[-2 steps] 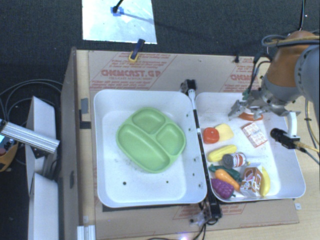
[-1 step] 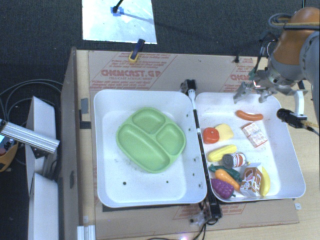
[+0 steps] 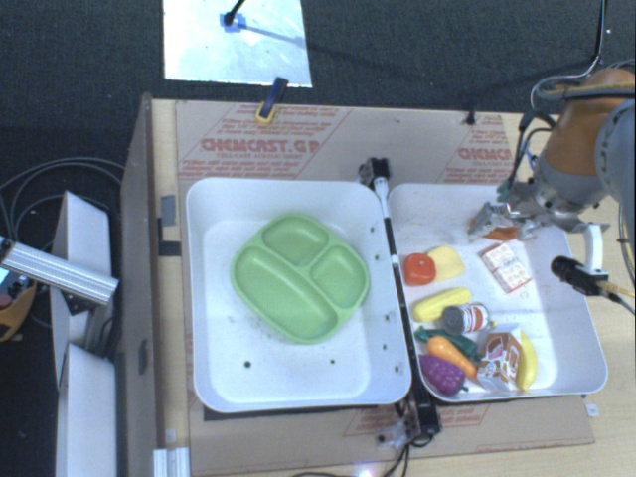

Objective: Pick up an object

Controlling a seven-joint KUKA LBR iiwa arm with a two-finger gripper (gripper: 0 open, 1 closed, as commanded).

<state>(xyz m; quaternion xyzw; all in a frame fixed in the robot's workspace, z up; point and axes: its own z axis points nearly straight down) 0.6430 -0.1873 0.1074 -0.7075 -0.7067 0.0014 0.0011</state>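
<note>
The gripper hangs low over the far end of the right bin, and something orange sits right at its tip — whether the jaws are open or closed on it, I cannot tell from here. Nothing looks lifted yet. The toys lie nearer: a tomato, a yellow block, a carton, a banana. The left bin has the green tray (untouched). The pick itself is left to do, I'd say.
</note>
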